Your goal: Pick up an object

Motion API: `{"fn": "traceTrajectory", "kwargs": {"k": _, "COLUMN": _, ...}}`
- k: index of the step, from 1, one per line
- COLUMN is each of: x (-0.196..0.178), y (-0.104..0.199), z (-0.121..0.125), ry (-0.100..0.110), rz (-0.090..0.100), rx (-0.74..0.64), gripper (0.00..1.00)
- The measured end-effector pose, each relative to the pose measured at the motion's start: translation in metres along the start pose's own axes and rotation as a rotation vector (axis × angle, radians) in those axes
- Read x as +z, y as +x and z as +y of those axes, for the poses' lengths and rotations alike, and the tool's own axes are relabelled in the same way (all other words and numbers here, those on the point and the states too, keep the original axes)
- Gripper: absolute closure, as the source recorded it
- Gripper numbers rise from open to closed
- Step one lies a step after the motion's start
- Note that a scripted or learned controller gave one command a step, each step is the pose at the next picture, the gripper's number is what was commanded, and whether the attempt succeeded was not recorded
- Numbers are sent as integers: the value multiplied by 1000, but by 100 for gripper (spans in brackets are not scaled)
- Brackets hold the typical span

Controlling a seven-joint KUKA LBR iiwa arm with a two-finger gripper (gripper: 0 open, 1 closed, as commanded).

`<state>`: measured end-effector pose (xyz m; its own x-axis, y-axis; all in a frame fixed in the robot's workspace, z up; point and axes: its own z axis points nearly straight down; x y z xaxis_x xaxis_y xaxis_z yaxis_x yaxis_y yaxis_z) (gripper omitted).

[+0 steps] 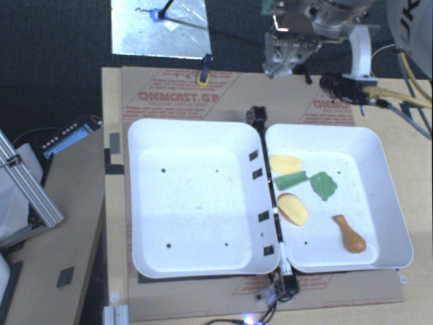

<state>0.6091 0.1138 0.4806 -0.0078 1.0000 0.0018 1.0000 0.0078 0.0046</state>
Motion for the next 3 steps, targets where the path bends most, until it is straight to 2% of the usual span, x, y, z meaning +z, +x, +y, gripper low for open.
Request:
{"fn": "traceTrajectory", "kwargs": {"k": 1, "x": 191, "y": 60, "z": -25, "ry": 20, "rz": -3, "rx": -1, "gripper": 100}}
{"fn": "traceTrajectory", "kwargs": {"k": 2, "x": 195, "y": -7, "z": -33, "ry": 6, "rz": -2, "rx": 11, "gripper": 100}}
{"fn": "traceTrajectory", "kwargs": {"k": 3, "x": 90, "y": -15, "z": -6, "ry": -10, "rz": 0, "rx": 5, "gripper": 100}}
